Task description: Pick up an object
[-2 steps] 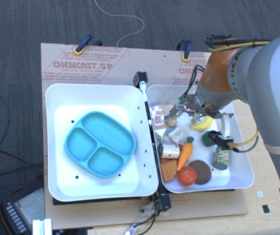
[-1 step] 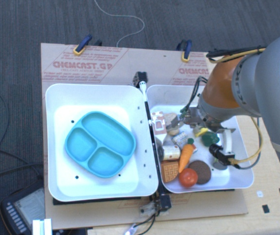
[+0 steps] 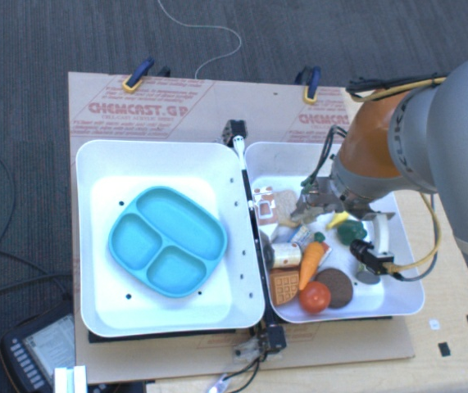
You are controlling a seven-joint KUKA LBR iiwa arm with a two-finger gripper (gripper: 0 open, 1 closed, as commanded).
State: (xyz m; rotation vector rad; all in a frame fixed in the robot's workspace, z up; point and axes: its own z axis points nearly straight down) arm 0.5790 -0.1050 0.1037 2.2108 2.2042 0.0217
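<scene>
Gripper low in right bin, finger state impossible to tell (wrist hides it). Toy carrot at its six o'clock, tomato beyond.

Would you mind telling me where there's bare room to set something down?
The left bin has bare white floor all around the blue plate, widest along its left wall. The right bin is crowded with the carrot, the tomato and other toys.
</scene>
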